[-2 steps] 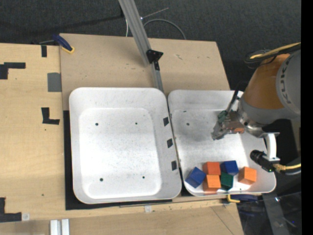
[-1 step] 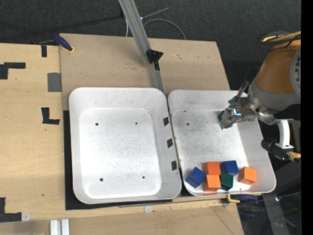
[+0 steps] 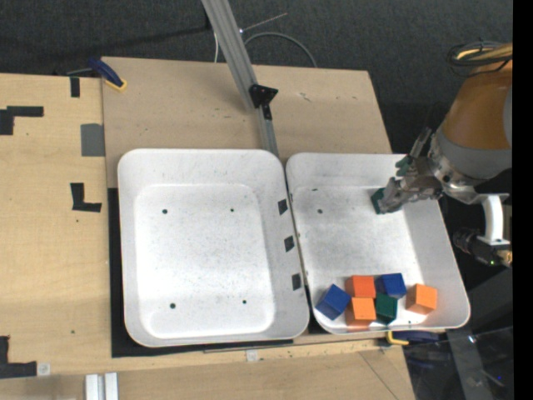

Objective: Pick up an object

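Camera view: the pincer [image 3: 385, 199] is seen low over the upper right part of the right shallow white plastic bin [image 3: 350, 182]; whether it is open or closed cannot be told. Six small cubes are clustered at that bin's near edge: two blue [image 3: 333, 300], three orange [image 3: 361, 287], one dark green [image 3: 386, 307]. The left white bin [image 3: 133, 173] is set alongside on the wooden desk [image 3: 183, 98].

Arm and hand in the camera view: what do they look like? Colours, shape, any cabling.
The arm enters from the right: a rounded orange band above a grey wrist section. The hand is small, dark grey-green, on a metallic bracket with thin linkages or wires running to it. A white curved part and dark fittings sit below the wrist at the right edge. No markings are legible.
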You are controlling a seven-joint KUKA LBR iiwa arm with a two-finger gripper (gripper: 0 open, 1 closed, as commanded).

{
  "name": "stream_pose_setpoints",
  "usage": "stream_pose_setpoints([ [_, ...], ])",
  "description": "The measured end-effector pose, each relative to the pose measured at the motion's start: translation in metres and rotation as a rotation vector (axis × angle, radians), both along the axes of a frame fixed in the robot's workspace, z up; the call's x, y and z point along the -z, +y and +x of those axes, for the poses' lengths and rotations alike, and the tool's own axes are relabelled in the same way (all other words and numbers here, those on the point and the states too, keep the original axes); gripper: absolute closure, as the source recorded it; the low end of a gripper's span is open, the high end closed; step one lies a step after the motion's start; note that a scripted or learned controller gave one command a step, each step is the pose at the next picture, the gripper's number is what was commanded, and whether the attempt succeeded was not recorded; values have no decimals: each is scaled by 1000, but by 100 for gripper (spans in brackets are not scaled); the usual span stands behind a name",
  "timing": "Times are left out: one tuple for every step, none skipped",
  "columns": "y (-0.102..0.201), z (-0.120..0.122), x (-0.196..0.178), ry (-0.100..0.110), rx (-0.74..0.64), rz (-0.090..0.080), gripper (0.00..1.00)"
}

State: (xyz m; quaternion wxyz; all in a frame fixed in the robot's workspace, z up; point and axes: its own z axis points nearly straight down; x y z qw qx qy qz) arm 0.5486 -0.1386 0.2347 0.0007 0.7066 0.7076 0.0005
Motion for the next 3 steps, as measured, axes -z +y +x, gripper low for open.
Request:
stream_pose_setpoints([
  [62, -5, -5, 3, -6, 3, 100],
  [119, -11, -12, 3, -6, 3, 100],
  [181, -7, -2, 5, -6, 2, 100],
])
